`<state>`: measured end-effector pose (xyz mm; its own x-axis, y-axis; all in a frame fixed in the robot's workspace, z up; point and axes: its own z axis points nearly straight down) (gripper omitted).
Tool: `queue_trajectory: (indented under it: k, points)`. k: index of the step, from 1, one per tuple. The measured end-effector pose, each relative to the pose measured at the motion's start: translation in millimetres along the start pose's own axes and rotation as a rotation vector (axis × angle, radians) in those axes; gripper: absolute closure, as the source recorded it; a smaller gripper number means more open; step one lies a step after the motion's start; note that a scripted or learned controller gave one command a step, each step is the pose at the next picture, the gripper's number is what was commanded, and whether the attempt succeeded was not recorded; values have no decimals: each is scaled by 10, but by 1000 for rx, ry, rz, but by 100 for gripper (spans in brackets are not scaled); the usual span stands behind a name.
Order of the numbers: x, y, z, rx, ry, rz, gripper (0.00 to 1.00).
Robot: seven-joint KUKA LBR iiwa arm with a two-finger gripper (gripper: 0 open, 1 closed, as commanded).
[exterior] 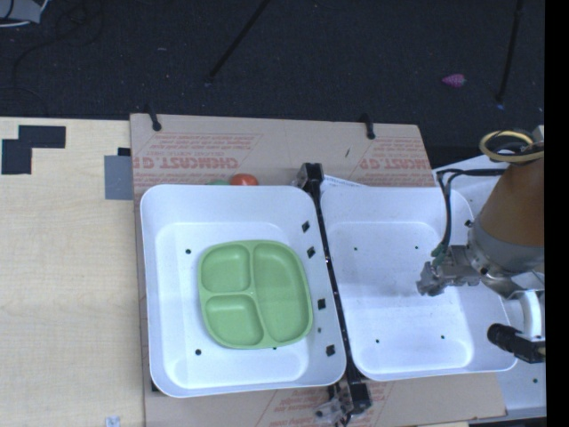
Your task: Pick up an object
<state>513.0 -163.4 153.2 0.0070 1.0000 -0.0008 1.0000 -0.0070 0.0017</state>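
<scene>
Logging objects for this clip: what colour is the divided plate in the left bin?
Light green, clear in the camera view: the divided plate.

"CHEMCAST" upside down on cardboard (267,154)

My gripper (433,278) looks like dull grey metal. The two bins (169,238) beneath me are smooth white plastic with a faint sheen. The green divided tray (255,294) is matt plastic. Printed brown cardboard (267,149) lies under them, beside pale wood-grained bench (62,283).
</scene>
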Motion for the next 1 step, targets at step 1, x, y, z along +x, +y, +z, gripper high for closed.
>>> queue_trajectory:
  k: [1]
  points:
    - [97,33,-518,-1,1,-9,100]
